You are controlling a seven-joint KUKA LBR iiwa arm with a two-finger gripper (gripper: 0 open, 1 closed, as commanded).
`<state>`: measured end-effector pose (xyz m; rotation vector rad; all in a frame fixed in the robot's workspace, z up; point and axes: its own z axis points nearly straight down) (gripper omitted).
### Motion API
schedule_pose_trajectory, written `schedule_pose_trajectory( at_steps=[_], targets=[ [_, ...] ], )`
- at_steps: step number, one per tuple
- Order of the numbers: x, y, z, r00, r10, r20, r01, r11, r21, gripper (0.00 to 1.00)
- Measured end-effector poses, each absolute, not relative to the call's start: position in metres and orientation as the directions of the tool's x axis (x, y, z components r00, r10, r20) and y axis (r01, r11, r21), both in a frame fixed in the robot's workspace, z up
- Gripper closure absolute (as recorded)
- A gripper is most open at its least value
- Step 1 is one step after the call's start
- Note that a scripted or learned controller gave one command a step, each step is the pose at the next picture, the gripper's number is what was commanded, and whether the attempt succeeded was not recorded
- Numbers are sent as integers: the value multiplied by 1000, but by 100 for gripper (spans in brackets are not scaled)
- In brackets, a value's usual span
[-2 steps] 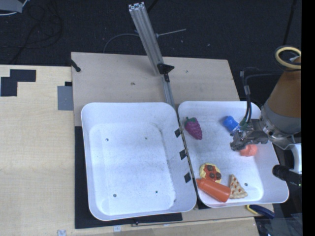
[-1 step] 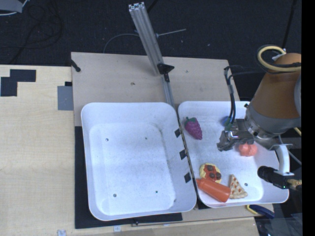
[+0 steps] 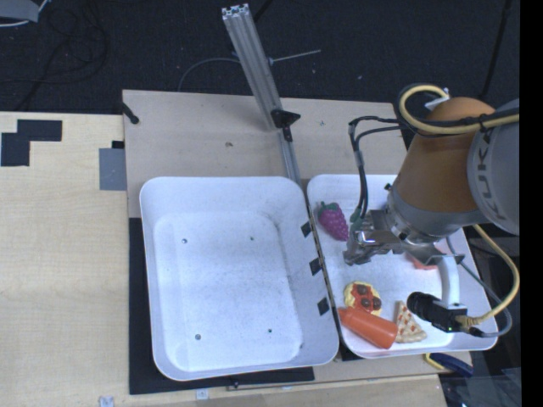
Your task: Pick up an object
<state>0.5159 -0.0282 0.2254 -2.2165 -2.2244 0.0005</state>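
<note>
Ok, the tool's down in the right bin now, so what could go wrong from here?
1. The tool sits between the purple grape bunch and the round toy, over bare floor, so it may close on nothing.
2. The orange carrot, round toy and pizza slice crowd together; a grasp there may catch two or knock one aside.

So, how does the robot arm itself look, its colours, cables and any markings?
The arm is grey with a broad orange band above the wrist and dark letters partly visible on its grey casing. Black cables loop beside it, a yellowish cable curls over its top, and another hangs at its right. The gripper is dull grey metal.
</note>
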Motion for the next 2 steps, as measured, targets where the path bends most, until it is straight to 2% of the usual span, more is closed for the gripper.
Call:
schedule_pose_trajectory(
  at_steps=[1, 2],
  targets=[
    [512, 25, 237, -4, 1000, 1, 1000, 4, 0, 100],
    [517, 78, 239, -3, 1000, 1, 1000, 3, -1, 100]
  ],
)
